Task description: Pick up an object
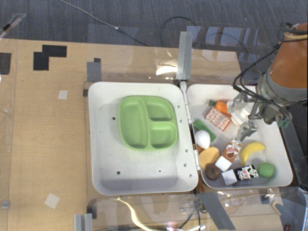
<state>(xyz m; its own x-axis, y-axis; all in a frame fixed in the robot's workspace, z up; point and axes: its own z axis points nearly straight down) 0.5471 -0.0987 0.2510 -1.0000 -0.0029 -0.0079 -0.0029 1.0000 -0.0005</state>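
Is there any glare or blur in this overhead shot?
Camera view: bright glare on the bench just behind the bins; soft shadow inside the left bin at its near wall; the green tray is sharp; the pincer looks slightly soft.

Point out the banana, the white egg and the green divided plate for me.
banana [252, 150]: camera view, middle of its yellow curve.
white egg [202, 139]: camera view, centre of its shell.
green divided plate [147, 121]: camera view, ridge between its compartments.

A robotics lab: a pale wooden worktop [43, 143] marked with black tape squares [48, 56], two shallow white plastic bins [103, 177] fixed by grey metal brackets [184, 57], loose black cables [144, 37] trailing over grey carpet [120, 4]
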